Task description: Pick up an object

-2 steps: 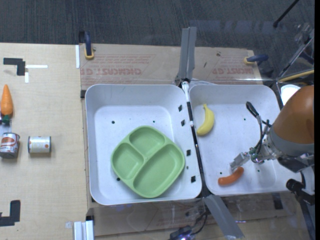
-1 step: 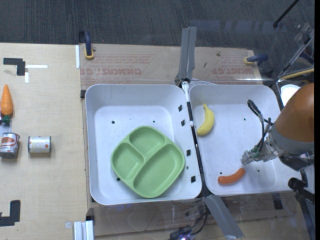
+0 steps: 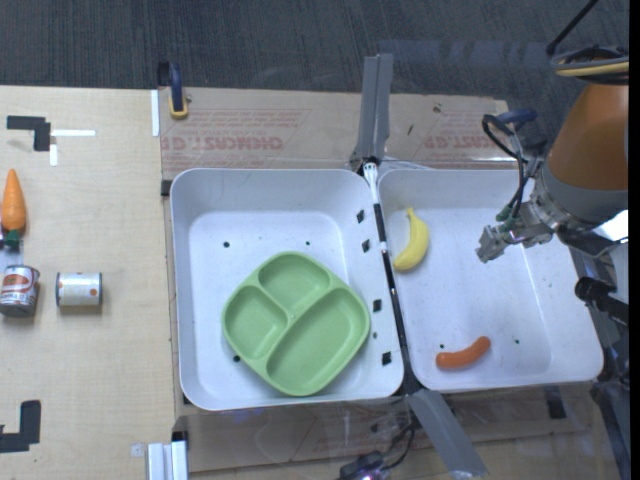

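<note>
The green divided plate lies nearest, low in the left bin, well apart from anything in reach of the arm just now. Further left on the tabletop sit two small cans and a carrot, outside both bins. In the right bin a banana rests near the divider and an orange sausage-shaped piece lies near the front wall. The tool hangs above the bin floor between them, to the right of the banana, with nothing in it; whether it is spread or closed I cannot tell. The risk: a descent from here likely meets bare floor, and the curved banana could roll aside from a glancing touch.
</note>
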{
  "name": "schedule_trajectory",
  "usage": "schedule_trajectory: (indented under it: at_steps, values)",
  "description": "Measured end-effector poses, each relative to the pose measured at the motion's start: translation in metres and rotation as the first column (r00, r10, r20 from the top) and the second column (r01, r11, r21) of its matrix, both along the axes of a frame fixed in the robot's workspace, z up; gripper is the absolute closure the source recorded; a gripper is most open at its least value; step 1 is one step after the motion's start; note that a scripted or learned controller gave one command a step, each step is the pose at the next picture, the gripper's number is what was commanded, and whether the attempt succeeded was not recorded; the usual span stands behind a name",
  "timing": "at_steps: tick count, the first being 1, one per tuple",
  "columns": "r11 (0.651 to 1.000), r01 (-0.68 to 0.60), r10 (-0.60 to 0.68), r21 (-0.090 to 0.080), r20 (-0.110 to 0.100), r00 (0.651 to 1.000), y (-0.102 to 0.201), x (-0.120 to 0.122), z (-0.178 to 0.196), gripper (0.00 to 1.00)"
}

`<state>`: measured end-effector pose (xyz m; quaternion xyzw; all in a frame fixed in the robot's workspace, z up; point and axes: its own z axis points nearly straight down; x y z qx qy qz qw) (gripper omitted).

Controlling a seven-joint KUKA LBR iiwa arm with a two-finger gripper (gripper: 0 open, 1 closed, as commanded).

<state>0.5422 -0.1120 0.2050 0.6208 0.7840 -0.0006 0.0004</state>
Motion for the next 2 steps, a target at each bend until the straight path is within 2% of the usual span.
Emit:
schedule_trajectory:
  at_steps: [1, 2]
  values:
    - [1.000, 0.000, 0.000, 0.000, -0.001, 1.000, 0.000, 0.000, 0.000, 0.00]
    - [0.996, 0.086, -0.086, 0.001, -0.001, 0.996, -0.050, -0.065, -0.113, 0.00]
